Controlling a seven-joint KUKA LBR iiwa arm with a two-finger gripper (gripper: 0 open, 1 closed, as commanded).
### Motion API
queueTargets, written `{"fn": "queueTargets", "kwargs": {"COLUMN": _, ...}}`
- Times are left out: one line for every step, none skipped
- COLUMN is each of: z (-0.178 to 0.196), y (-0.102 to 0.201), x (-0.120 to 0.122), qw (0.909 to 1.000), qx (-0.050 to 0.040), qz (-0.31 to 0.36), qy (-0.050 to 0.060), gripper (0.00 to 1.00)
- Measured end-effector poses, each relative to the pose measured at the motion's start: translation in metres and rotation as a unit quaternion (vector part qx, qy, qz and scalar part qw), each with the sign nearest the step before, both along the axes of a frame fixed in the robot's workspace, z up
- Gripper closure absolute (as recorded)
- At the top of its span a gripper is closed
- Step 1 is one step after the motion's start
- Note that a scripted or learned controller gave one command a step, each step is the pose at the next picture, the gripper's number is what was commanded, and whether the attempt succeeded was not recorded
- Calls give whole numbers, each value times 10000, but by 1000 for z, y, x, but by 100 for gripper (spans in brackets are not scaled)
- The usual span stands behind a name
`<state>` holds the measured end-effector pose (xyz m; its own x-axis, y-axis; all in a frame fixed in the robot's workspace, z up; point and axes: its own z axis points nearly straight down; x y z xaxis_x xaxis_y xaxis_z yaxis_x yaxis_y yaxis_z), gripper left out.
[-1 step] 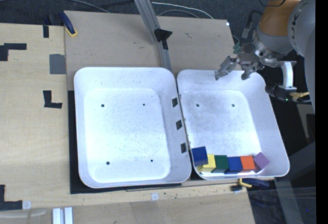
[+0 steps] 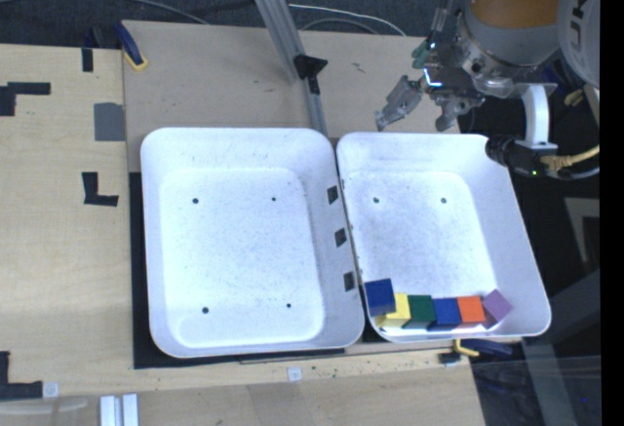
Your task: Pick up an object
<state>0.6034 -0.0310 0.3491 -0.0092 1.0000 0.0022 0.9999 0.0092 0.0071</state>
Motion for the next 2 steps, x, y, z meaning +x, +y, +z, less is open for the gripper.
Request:
{"fn": "queueTargets", "kwargs": {"z": 15, "y": -14, "x": 24, "qw": 10000, "qx": -13, "qz": -34, "qy": 24, "gripper": 0}}
{"fn": "queueTargets", "kwargs": {"z": 85, "y": 131, "x": 49, "qw": 10000, "qx": 0, "qz": -2, "qy": 19, "gripper": 0}}
